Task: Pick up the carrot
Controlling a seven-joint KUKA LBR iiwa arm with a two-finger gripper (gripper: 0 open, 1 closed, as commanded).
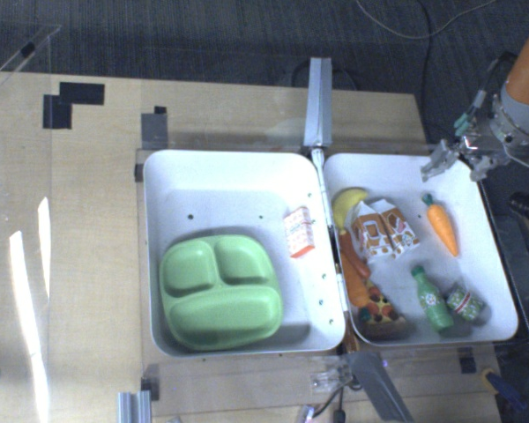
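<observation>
Right bin, far-right side: small orange plastic carrot with green top [440, 224], lying free | likely light, rigid, slick; grasp mid-body across width | metal two-finger gripper [451, 155] above bin's far rim, closure unclear.

Bins [159, 183] – smooth white plastic; green tray [220, 291] – glossy; bench [88, 236] – pale wood.

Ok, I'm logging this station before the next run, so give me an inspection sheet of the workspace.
Surface: wooden bench bearing left bin and right bin.
Job's things: carrot lying in right bin, untouched.
Clutter: green tray, small carton in left bin; box, two bottles, yellow item in right bin.
Grippers: gripper over the right bin's far corner, holding nothing.
Cables: black cable behind bench.
Surroundings: dark floor.
</observation>
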